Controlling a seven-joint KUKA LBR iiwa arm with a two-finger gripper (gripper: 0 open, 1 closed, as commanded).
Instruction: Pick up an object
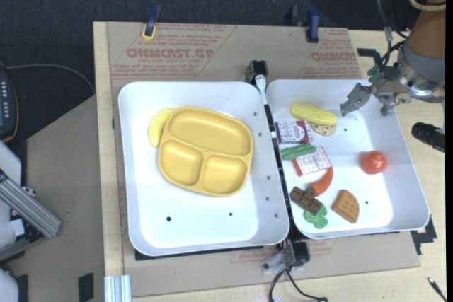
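Corn cob [313,113] lies near the right bin's [403,152] back wall; I keep my gripper [369,97] beside it, fingers spread wide, holding nothing.

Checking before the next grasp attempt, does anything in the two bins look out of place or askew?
One oddity: the yellow divided plate in the left bin sits askew, on top of a yellow piece that pokes out at its upper left. The toy food in the right bin just lies scattered.

Glossy yellow plastic tray [204,151], smooth white plastic bins [138,152], matt cardboard beneath [212,46]
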